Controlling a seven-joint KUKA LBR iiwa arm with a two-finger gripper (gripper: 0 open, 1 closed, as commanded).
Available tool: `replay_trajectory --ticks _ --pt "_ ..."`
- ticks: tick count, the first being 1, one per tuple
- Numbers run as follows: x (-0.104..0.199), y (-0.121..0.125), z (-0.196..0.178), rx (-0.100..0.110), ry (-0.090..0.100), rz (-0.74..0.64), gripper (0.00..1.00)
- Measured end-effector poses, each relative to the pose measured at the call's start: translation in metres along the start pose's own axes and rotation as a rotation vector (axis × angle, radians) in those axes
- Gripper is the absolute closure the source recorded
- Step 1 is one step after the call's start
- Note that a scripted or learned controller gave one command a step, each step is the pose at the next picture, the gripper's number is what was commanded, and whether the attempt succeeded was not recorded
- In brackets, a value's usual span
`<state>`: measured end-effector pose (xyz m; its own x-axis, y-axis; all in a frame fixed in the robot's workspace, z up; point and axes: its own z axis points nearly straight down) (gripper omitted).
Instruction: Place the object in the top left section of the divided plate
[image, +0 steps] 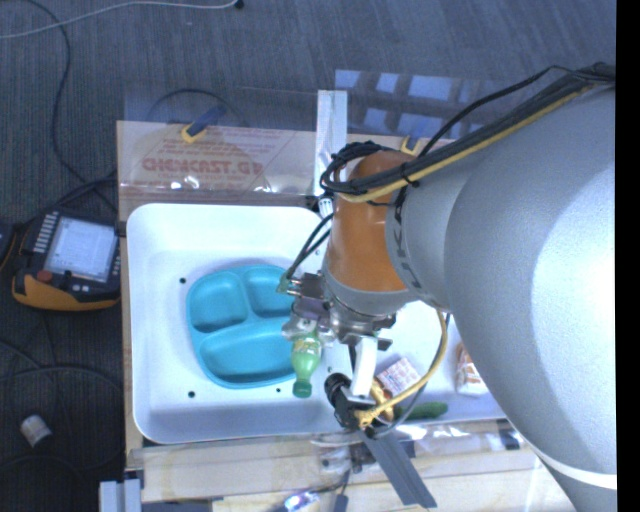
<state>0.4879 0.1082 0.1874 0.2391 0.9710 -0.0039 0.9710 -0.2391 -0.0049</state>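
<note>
My gripper (308, 335) hangs straight down below the orange band of my arm (365, 245), over the right edge of the blue plate (240, 325) in the left bin (160, 300). A small green and yellow object (303, 368) sticks out just beneath it, and by its position I judge my fingers are closed on its upper end, though the wrist hides most of the contact, so I say this with some caution. I carry it upright from above, I think, so that it can be lowered into a section without dragging over the ridges of the plate.

The object is pale yellow-green at the top and darker green at the bottom, rounded, somewhat like a small toy vegetable or bottle; I cannot tell more than that. It now sits over the rim of the plate near the large lower section, not over the top left section, which lies further left and up in the view. That section looks free to receive it, so a move across the plate remains.

The plate lies tilted in the bin, with two small sections above and one wide section below. In the right bin (470, 405), near my arm, lie a small packet (398, 375) and a thin green thing (425, 409).
</note>
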Motion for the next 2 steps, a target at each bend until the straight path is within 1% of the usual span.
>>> replay_trajectory --ticks 1,2 --pt "-0.0357 0.0037 -0.1538 -0.003 -0.001 0.072 1.0" --pt "-0.0357 0.0037 -0.1538 -0.003 -0.001 0.072 0.0"
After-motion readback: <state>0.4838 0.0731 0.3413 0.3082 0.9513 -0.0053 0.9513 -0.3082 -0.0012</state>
